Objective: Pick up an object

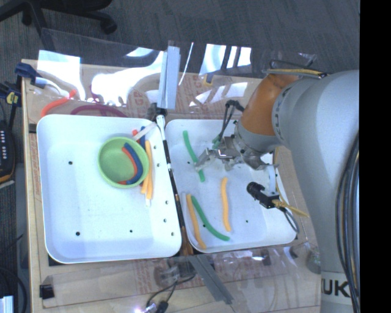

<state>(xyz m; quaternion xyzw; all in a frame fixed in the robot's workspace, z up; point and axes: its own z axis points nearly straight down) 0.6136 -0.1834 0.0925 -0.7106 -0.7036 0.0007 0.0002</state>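
The pincer (208,158) hung spread over the right bin (278,229); centring squarely astride the green strip (193,156) seemed wisest.

A wooden bench (122,278) seen from above carries two shallow white bins side by side, the left bin (79,220) and the right bin (269,229), their inner edges nearly touching. Clear plastic sheeting (122,76) lies along the bench's far side, catching bright reflections. A red cable (55,105) curls just behind the left bin. Dark carpet (183,21) covers the floor beyond, with a black chair base (73,12) at the top left.
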